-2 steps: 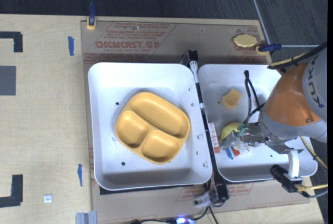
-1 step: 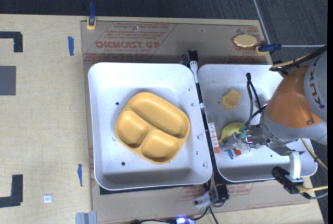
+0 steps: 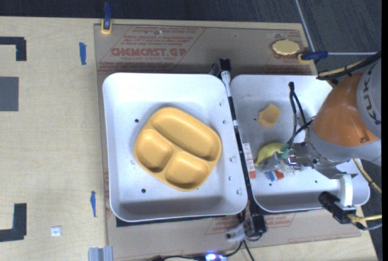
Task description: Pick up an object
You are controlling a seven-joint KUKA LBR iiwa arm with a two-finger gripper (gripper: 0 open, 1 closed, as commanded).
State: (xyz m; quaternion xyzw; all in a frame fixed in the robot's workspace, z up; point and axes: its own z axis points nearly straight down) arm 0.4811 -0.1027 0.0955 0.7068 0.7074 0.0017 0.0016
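**Hand down at yellow-green piece, right bin**

Two white bins are seen side by side on the worktop (image 3: pixel 54 132). The left bin (image 3: pixel 118 93) is occupied by a yellow tray (image 3: pixel 177 147) with three compartments, set at a tilt. In the right bin (image 3: pixel 303 193), a yellow-green piece (image 3: pixel 270 151) is found near the left wall, with a small red-and-blue item (image 3: pixel 274 175) just beside it and a tan chunk (image 3: pixel 269 115) further back, apart from both.

The arm (image 3: pixel 345 120) is reached in from the right, and the hand (image 3: pixel 290 158) is placed low, right against the yellow-green piece. Whether the hand is open or closed cannot be told; that part is cluttered by cables and metal. No grasp can be confirmed.

The yellow-green piece is judged to be light, rounded and smooth, likely a toy fruit, so slipping out of a pinch is probable. A hold across its narrow middle is advised, not at the tapered ends. The closeness of the bin wall and the small item is judged a risk for a clean close.
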